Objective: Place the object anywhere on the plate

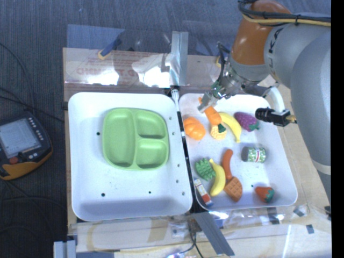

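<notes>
Gripper (207, 105) hovering at right bin's back-left corner, just above toy carrot (213, 115); finger state: cannot tell. Carrot looking light, rigid, slick plastic; best pinching mid-body. Green divided plate (135, 138) sitting in left bin.

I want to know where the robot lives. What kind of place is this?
Probably a robot lab. A big grey arm reaches over two white bins, one holding toy food, and a control pad with cables lies on the carpet.

Bright, even overhead light; glare on the plastic sheet (134, 69) behind the bins.
</notes>
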### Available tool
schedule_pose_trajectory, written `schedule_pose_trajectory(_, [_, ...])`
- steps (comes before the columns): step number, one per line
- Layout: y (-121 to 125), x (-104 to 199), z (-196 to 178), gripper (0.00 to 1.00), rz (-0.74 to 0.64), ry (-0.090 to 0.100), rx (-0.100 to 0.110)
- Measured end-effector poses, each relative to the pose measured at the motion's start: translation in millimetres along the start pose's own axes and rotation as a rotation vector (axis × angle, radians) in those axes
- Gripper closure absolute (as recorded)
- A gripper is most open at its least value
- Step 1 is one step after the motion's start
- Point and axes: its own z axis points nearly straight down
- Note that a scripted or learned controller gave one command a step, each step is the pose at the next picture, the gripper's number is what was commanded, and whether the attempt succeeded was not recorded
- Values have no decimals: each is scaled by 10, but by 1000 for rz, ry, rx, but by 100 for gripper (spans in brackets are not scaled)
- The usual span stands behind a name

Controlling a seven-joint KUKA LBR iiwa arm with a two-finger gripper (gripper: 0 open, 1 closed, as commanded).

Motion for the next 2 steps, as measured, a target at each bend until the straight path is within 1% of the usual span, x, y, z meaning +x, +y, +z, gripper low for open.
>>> schedule_pose_trajectory(1, [484,913,-590,100,75,3,-8])
schedule_pose_trajectory(2, [456,872,-561,0,82,2,-2])
